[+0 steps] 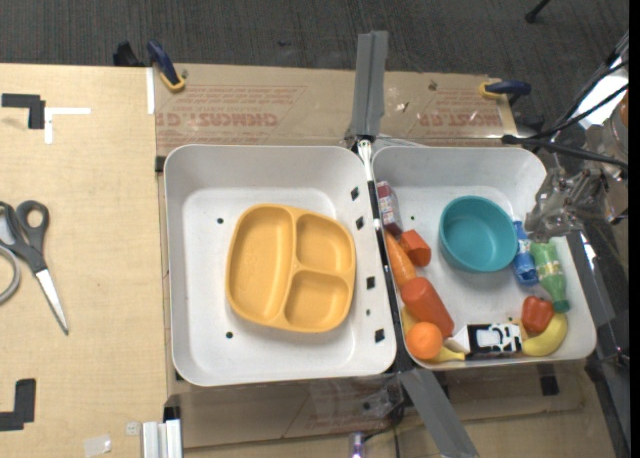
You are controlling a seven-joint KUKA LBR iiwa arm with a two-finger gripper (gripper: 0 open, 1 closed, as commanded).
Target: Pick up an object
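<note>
My gripper (552,210) hangs over the right edge of the right bin (455,161), just above a small blue bottle (526,258) and a green bottle (549,270). Nothing is visibly held in it. A teal bowl (478,234) sits to its left. At the bin's front lie a red pepper (537,312), a banana (550,338), a black and white toy car (495,338) and an orange (424,341). Along the left wall are a red cylinder (428,304), an orange carrot (399,260), a red block (417,248) and a small tube (385,204).
The left bin (190,276) holds a yellow divided plate (292,268). A grey bar (370,86) runs back from between the bins. Scissors (35,251) lie on the wooden bench at far left. Clamps (166,66) hold the cardboard behind the bins.
</note>
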